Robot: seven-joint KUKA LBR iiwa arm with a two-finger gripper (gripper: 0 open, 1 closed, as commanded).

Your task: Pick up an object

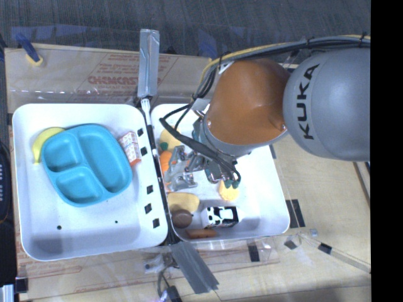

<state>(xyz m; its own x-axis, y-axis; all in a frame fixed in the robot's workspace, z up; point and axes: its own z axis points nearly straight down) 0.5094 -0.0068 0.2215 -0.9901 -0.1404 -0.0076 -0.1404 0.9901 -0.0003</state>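
The gripper point(182, 172) hangs low in the crowded right bin point(277, 200), hard against the dividing wall; whether its fingers are open I cannot tell. Toys crowd beneath, partly hidden. The blue tray point(85, 162) lies in the left bin point(38, 231).

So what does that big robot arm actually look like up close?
The arm is a fat, rounded grey shell with "KUKA" lettered in black on its side. Next comes a smooth orange band, dome-shaped from above. Black cables loop around the wrist, one yellow line among them. Below sits the end effector, bare silvery metal.
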